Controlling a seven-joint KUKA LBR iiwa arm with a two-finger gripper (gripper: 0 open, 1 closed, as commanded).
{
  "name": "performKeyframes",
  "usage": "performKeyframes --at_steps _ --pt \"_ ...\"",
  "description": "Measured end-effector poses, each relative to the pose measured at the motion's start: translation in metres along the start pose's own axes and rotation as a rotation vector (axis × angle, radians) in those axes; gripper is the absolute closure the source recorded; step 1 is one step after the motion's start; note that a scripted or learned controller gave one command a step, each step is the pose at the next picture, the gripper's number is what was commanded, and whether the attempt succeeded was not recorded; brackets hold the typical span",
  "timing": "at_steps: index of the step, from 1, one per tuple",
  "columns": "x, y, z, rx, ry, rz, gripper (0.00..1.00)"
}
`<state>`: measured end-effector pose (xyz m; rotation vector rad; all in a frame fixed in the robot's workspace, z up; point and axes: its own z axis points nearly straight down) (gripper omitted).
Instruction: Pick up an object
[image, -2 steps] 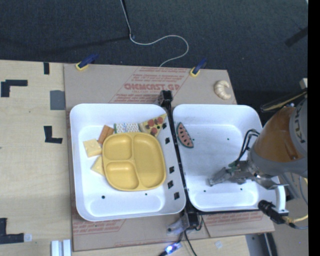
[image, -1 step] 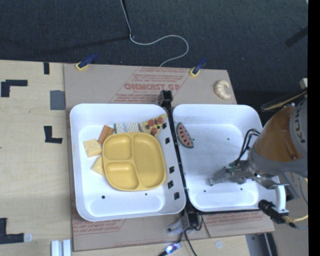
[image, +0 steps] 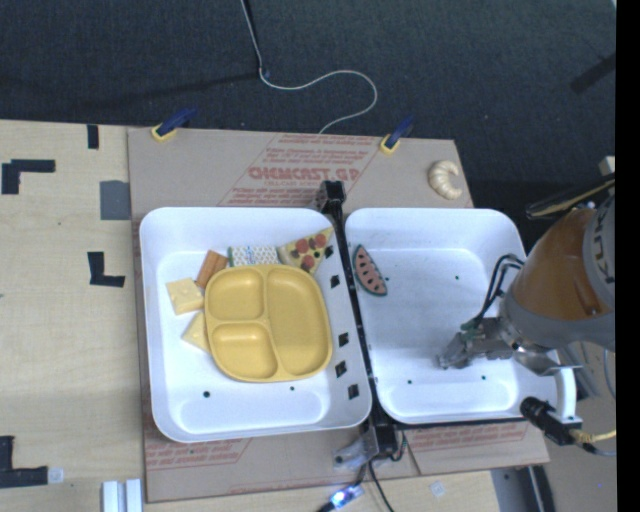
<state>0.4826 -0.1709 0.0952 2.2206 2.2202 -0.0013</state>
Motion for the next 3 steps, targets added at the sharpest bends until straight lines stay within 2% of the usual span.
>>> performKeyframes --at_steps 1,3 --pt "-0.007 -0.008 -0.051 -0.001 0.001 0.0 1.0" --pt "-0.007 -0.01 -0.131 -0.002 0.001 -0.002 1.0"
